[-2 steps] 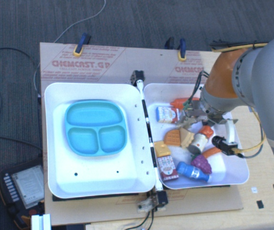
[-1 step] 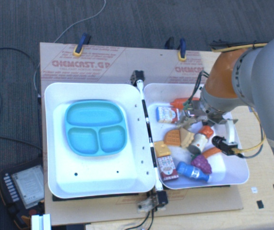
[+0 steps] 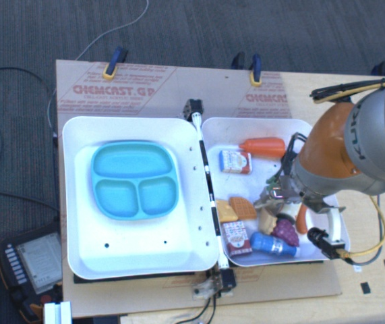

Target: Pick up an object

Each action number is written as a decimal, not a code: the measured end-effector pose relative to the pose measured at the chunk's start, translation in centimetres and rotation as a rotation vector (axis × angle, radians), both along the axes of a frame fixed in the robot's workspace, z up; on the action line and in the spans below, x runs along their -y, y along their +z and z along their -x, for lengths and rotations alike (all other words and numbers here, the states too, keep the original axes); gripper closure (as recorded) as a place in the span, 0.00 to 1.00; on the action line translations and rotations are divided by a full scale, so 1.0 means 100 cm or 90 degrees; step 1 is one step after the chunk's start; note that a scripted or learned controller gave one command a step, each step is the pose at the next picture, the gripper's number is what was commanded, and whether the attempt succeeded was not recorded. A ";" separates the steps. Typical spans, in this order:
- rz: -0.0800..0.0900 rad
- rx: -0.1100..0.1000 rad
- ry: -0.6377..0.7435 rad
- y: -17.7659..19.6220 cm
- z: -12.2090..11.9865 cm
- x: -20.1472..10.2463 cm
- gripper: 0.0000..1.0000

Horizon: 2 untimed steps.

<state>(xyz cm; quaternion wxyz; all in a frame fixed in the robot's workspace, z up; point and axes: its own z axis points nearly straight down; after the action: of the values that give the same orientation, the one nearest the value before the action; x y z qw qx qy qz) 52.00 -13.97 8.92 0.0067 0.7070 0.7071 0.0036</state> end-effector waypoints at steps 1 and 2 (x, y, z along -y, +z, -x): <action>0.003 0.005 -0.002 0.000 0.030 -0.027 0.00; 0.003 0.004 -0.002 0.008 0.030 -0.027 1.00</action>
<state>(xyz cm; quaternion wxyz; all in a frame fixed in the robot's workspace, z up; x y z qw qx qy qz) 49.04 -11.24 9.74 0.0104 0.7080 0.7062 0.0040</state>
